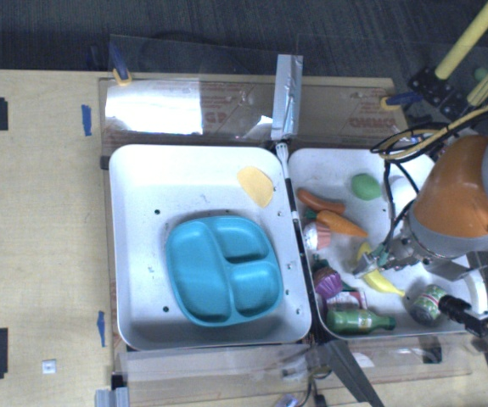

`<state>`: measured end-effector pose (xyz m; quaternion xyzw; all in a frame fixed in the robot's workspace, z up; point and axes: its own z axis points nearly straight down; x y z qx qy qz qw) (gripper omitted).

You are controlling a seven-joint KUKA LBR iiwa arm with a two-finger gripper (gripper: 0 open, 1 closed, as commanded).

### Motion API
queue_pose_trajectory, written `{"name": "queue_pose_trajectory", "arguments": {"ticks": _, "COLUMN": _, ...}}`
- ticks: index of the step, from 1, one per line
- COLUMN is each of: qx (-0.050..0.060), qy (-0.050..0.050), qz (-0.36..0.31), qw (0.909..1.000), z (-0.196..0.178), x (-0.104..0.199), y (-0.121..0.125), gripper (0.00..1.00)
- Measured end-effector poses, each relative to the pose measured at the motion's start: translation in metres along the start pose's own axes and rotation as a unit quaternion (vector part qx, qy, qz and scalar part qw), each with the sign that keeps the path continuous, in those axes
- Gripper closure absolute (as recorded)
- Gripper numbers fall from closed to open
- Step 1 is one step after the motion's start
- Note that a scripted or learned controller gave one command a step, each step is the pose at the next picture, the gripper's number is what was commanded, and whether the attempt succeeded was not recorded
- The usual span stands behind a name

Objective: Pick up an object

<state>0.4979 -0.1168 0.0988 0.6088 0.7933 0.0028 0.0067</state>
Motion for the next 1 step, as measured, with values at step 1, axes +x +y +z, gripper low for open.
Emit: {"name": "queue_pose_trajectory", "arguments": {"ticks": 1, "qx": 0.003, "qy": 0.003, "qz": 0.056, "qw": 0.9984, "z": -0.1086, "x": 0.0278, "y": 0.0646, "gripper": 1.00}}
